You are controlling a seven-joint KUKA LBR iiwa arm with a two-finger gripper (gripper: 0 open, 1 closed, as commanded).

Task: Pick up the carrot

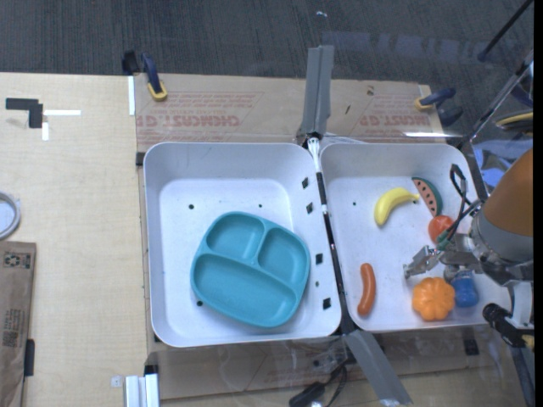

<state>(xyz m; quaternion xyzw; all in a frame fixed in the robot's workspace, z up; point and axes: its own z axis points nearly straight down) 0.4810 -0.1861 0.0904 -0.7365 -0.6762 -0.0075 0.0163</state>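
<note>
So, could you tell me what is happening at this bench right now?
A KUKA arm is reaching into the right bin from the right, its gripper low among the toy food, beside the orange pumpkin and a blue piece. The carrot lies apart near the bin's front left, not between the fingers. A banana and watermelon slice lie further back. The left bin holds a teal divided plate.

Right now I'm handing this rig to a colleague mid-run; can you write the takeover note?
Gripper: low in the right bin, beside the orange pumpkin; holds nothing I can see.
Carrot: lying free near the right bin's left wall, apart from the gripper.
Also there: banana, watermelon slice. Blue tray in the left bin.
Done: nothing.
Left: reach the carrot, grasp, lift.
</note>
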